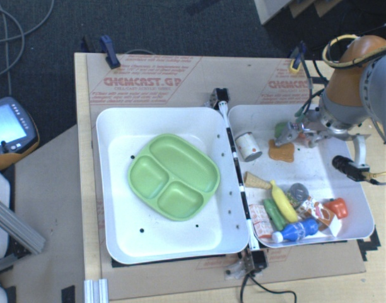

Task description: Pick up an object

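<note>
The right bin [344,180] holds several small objects. At its far side, my gripper [296,133] hangs low over the bin, the grey arm with its orange band [360,52] rising behind it. A small green item [282,129] lies right against the gripper's left side, and a flat brown piece [282,153] sits just below it. Left of these lies a silver can [248,146] on its side. I see nothing clearly lifted off the bin floor.
The near part of the right bin holds a cone [257,182], a yellow banana [282,202], a green vegetable [274,214], a grey disc [298,193], a blue bottle [294,231] and a red item [336,207]. A green divided plate [174,177] lies in the left bin [117,232].
</note>
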Tool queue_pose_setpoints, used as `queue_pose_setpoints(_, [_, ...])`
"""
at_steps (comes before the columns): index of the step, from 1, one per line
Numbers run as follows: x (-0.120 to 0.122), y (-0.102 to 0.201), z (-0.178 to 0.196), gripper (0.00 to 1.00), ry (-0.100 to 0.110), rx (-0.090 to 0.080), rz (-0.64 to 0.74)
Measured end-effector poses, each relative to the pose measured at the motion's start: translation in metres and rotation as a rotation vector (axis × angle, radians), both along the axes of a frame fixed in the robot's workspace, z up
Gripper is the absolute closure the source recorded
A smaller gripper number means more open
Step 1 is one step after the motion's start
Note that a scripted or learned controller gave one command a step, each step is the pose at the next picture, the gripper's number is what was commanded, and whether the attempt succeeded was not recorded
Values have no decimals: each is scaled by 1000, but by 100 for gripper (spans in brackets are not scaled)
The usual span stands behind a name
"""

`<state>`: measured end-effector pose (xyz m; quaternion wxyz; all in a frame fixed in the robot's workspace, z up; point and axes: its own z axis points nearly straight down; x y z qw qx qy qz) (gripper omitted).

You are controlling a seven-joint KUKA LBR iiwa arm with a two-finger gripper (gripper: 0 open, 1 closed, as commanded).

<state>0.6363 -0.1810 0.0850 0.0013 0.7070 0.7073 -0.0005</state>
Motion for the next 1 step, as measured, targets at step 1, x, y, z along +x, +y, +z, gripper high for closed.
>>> queue_pose_setpoints(1, [19, 19, -6, 0, 56, 5, -13])
